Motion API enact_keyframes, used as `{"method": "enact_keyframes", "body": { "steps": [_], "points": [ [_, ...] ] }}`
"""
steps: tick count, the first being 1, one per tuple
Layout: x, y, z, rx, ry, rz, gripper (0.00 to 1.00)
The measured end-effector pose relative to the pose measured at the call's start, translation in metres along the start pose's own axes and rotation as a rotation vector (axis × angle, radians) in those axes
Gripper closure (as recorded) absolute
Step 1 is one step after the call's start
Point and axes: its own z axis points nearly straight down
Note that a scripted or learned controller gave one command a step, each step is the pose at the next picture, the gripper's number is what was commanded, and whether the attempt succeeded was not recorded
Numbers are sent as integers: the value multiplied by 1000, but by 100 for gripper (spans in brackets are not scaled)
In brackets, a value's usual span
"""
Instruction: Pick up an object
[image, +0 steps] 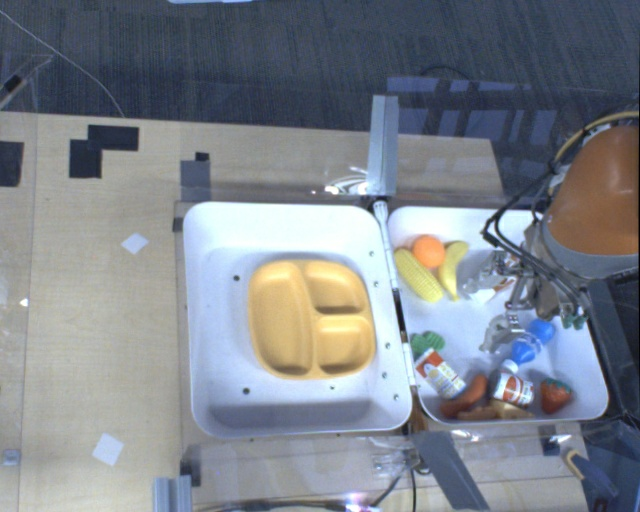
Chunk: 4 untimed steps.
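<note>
Gripper (506, 300) low inside the right bin (596, 352), below the orange band (600, 195) of the arm, among the toys. Impossible to tell from this slant whether released or clenched; nothing visibly caught in it. Judged so: task not yet done, with the grasp and the lift both left.

Nearest along the front wall of that bin: a strawberry (556, 396), a small bottle (512, 386) with a red and white label, and a sausage (470, 397) lying flat, all close together. Just beyond, a tilted can (440, 373) with a red label and a green toy (428, 343) by the left wall. Lettering on both labels too small to read; no brand to make out.

Further in, a blue toy (531, 341) right beside the gripper, perhaps touching it, and by position the likeliest target. Hard to say what kind of thing, being partly hidden.

Farthest back: an ear of corn (418, 276), a banana (455, 268) and an orange (428, 250), bunched near the rear left corner, apart from the gripper.

To the side, in the left bin (205, 300), a yellow divided plate (310, 318), lying flat.
</note>
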Motion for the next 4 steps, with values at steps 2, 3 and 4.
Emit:
{"method": "enact_keyframes", "body": {
  "steps": [2,3,4],
  "points": [
    [2,-72,108,2,-7,232,0],
    [-76,-98,64,1,-6,447,0],
    [-38,-44,109,-1,-4,888,0]
  ]
}}
